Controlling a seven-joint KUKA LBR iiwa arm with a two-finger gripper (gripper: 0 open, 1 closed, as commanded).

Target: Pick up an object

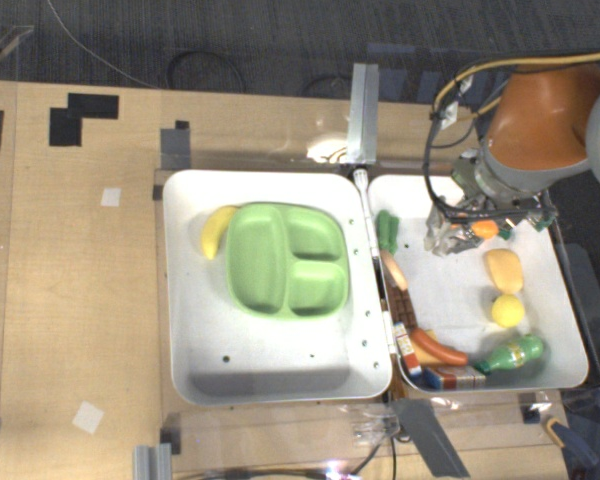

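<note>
The gripper [450,236] is seen low in the right bin [570,353] (near its rear wall); an orange object [483,230] sits beside it. Finger state cannot be told.

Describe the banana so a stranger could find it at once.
Look in the left white bin, which holds a large green divided tray. The banana lies against that tray's upper-left edge. It is the sole yellow, curved item in that bin.
</note>
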